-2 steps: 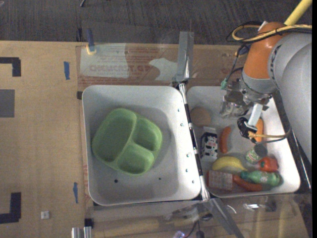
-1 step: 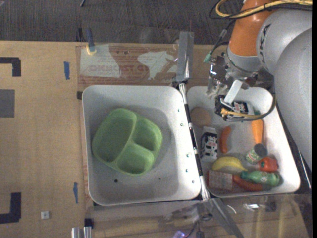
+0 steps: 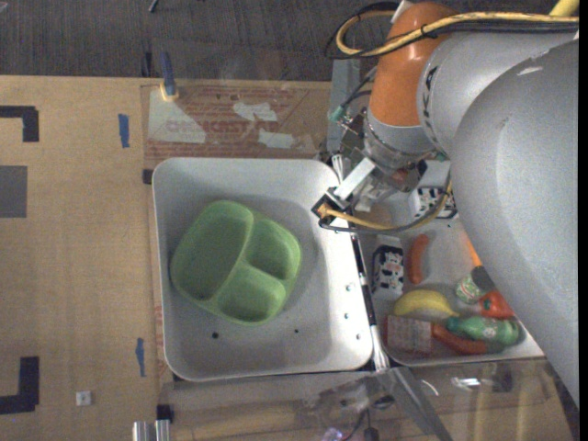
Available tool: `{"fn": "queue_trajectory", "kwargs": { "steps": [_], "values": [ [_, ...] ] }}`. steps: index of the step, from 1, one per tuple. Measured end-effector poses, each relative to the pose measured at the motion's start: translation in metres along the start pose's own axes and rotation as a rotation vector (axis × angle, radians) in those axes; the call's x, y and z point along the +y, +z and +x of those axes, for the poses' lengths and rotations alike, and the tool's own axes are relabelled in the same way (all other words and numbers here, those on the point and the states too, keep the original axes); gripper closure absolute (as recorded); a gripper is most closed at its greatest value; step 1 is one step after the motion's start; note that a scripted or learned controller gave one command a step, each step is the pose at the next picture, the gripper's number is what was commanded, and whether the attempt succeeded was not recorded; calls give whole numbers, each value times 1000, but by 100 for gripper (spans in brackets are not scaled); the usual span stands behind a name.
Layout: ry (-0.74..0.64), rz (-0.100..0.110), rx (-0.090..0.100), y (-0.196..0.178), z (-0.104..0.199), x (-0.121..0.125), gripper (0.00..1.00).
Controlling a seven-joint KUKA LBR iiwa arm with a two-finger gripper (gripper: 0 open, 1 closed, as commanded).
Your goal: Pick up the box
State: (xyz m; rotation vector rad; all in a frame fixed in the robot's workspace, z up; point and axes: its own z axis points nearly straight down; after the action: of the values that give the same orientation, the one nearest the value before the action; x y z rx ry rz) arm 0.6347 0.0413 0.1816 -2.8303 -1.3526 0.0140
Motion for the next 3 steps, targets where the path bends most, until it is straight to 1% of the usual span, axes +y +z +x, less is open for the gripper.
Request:
{"fn": "queue_trajectory", "kwargs": {
  "steps": [1, 2, 3],
  "values": [
    [4, 0, -1, 49, 41, -42, 100],
    [58, -3, 1, 43, 109, -144, 100],
    [259, -5, 2, -49, 78, -193, 100]
  ]
}}
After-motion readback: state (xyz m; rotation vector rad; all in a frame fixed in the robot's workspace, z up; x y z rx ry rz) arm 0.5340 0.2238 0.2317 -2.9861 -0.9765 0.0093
